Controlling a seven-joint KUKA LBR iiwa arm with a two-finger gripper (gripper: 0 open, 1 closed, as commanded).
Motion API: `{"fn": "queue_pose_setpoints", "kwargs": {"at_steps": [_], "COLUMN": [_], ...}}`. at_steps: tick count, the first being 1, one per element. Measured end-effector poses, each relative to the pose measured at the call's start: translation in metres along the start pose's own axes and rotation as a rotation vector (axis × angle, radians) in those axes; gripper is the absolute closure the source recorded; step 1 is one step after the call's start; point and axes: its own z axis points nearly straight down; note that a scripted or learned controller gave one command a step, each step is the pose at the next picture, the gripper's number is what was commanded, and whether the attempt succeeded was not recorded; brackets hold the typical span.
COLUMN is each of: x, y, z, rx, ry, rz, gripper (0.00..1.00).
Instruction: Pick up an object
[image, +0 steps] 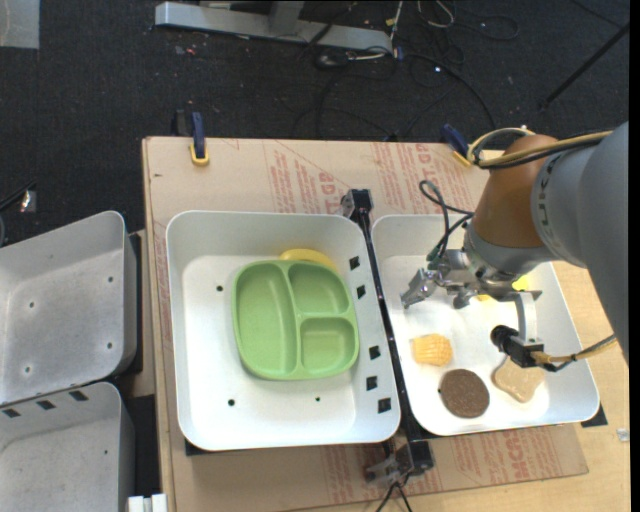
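Arm (520, 200) comes in from the right, wrist over the right bin (500, 424). Gripper (438, 288) sits low over the far-left part of that bin, near the divider between the two bins. Can't tell from this angle whether it's wide, narrow or holding anything.

Right bin contents, all on the floor of the bin:
- yellow corn piece (431, 349), just near-side of the gripper, apart from it
- brown disc (464, 392), nearer still, just right of the corn piece, close to the near wall
- tan piece (517, 382), right of the disc, just beside it

Left bin (190, 330):
- green plate (296, 320), three compartments, lying flat about mid-bin
- yellow item (305, 257) at the plate's far edge, mostly hidden by it; can't tell what it is

Both bins rest on a cardboard-topped bench (270, 170), with a clamp (198, 140) on the far edge. Two more white trays (60, 290) lie off the bench on the left.
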Motion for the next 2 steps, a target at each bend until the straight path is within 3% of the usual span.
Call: {"fn": "queue_pose_setpoints", "kwargs": {"at_steps": [1, 2], "x": [0.0, 0.003], "y": [0.001, 0.003], "z": [-0.013, -0.077], "rx": [-0.005, -0.009], "ry": [-0.001, -0.001], "rz": [0.001, -0.003], "gripper": [1.0, 1.0]}}
